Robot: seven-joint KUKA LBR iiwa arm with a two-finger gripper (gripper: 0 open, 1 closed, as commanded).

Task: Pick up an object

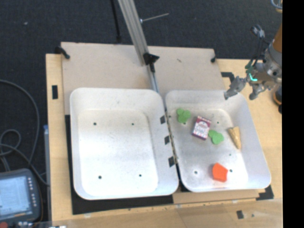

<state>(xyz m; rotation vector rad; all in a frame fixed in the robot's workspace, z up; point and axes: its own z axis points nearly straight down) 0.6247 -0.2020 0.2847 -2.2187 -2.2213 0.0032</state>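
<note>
Nearest the lens lay the orange plastic block (219, 172), well down-left of my gripper (241, 89), whose fingers seemingly stood apart, holding nothing.

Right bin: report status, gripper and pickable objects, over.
Gripper open, holding nothing, above right bin's far right corner. Two green pieces, small box, tan cone, orange block all lie untouched. Nothing blocks the descent.

A metal post (135, 25) rises behind; a pendant (16, 196) lies lower-left.
</note>
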